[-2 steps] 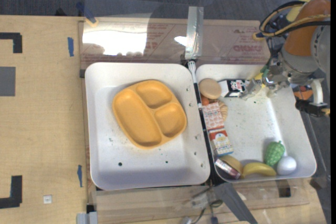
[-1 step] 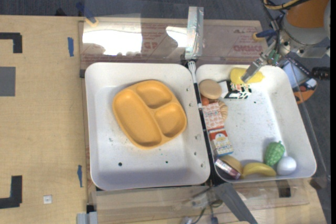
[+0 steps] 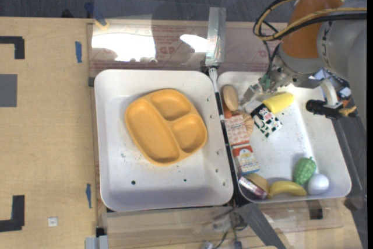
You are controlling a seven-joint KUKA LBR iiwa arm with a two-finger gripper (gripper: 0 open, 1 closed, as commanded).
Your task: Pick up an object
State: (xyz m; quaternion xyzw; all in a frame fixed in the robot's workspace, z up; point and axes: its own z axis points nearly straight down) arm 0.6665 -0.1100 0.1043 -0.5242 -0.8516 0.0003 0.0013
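- Yellow block-shaped object (image 3: 278,102) lies in the right white bin (image 3: 326,148), just beside the two-finger gripper (image 3: 263,88).
- Grip state: cannot tell; nothing visibly held.
- Step, as I judge: reaching; next needs closing on it.
- Counts: two bins, one orange divided plate (image 3: 166,125), one banana (image 3: 287,188).

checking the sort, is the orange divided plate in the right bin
No, the orange divided plate lies alone in the left bin, while the right bin holds the small items.
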